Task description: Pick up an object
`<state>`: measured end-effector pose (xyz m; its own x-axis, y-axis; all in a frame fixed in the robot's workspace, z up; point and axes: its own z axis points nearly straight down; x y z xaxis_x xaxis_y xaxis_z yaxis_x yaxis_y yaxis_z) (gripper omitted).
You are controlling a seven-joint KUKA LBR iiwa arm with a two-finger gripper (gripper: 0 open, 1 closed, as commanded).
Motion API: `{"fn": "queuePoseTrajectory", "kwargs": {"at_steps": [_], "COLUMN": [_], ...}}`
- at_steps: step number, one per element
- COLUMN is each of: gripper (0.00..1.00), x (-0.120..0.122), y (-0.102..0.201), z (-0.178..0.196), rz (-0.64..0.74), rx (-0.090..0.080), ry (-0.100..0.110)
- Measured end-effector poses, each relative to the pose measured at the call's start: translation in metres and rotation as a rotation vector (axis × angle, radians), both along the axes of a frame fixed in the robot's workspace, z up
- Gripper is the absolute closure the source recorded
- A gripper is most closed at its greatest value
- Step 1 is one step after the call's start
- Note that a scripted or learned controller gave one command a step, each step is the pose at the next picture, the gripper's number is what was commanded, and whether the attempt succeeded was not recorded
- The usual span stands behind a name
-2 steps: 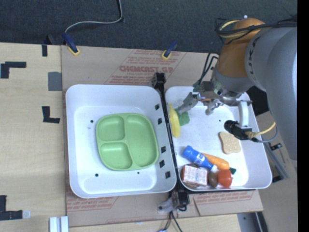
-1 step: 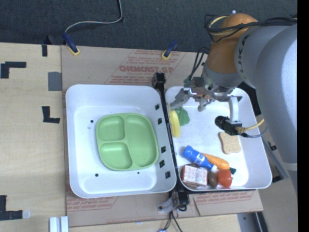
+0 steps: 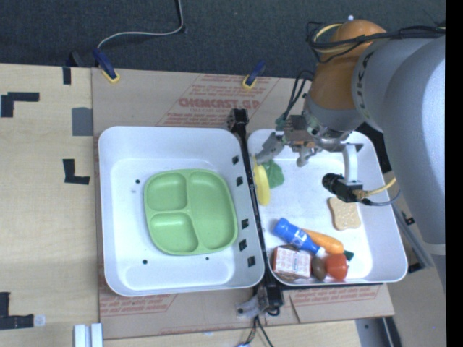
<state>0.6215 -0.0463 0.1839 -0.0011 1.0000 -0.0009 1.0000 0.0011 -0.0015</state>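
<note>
Gripper (image 3: 288,150) jaws look spread w/ nothing between them. Yellow banana (image 3: 261,186) sits just below-left of the jaws, long axis running top-to-bottom along the right bin's (image 3: 376,270) left wall. Green thing (image 3: 274,173) beside it is too blurry to ID.

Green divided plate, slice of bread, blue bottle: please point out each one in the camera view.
green divided plate (image 3: 191,212), camera view, on the ridge between its compartments.
slice of bread (image 3: 345,214), camera view, on the middle of its top face.
blue bottle (image 3: 295,235), camera view, on the middle of its body.
</note>
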Motion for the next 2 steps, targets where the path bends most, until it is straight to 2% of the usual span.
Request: {"fn": "queuePoseTrajectory", "kwargs": {"at_steps": [2], "gripper": [0.00], "x": [0.0000], "y": [0.0000], "z": [0.0000], "rz": [0.000], "rx": [0.000], "ry": [0.000]}}
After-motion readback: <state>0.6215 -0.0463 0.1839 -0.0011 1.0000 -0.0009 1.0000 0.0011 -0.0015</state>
